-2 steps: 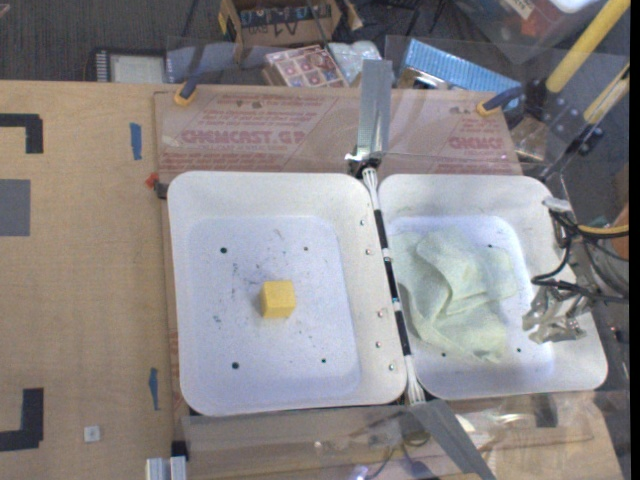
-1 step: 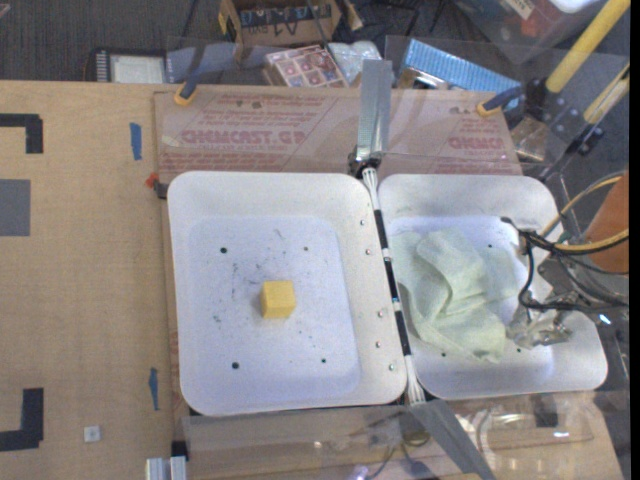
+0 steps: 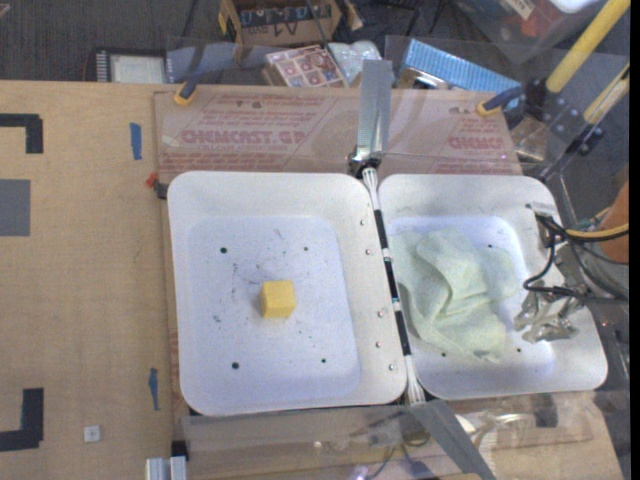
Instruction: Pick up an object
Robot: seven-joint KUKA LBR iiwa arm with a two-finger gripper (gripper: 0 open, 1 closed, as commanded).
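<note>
- On the worktop, seen from above at a slant, two shallow white bins sit side by side, their inner rims touching along a central seam; the surface around them is pale brown board with blue tape marks and black corner marks
- Left bin: a small yellow block lies alone near the middle of its floor, slightly toward the near side; the floor around it carries dark specks and scuffs; nothing touches the block
- Right bin: a crumpled pale green cloth covers much of the floor, bunched in soft folds from the centre toward the near edge
- Gripper: a metallic assembly with black cables looping above it sits low at the right side of the right bin, just beside the cloth's right edge; whether it touches the cloth cannot be told; the state of its fingers cannot be told either, as they blur into metal glints; nothing can be seen held between them
- Gripper and yellow block are well apart, in separate bins
- Behind the bins: a clear sheet with red lettering, clamped at both far corners; beyond it, cluttered boxes, printed cards and a yellow pole at the upper right
</note>
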